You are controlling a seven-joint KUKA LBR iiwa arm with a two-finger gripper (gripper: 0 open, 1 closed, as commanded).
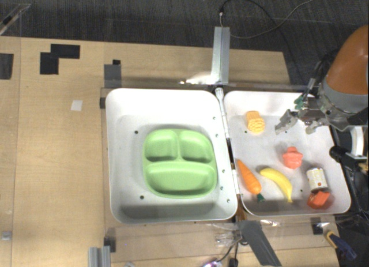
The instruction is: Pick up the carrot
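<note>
Grey tool (297, 120) hangs over the right bin (344, 202) — fingers spread, gripping nothing — well apart from the carrot (249, 177).

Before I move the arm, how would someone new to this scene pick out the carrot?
Look in the right bin, along its left wall near the front. The carrot lies there at a slant, just left of the banana. It is the orange tapered piece with a dark green tip, unlike the yellow curved banana.
</note>
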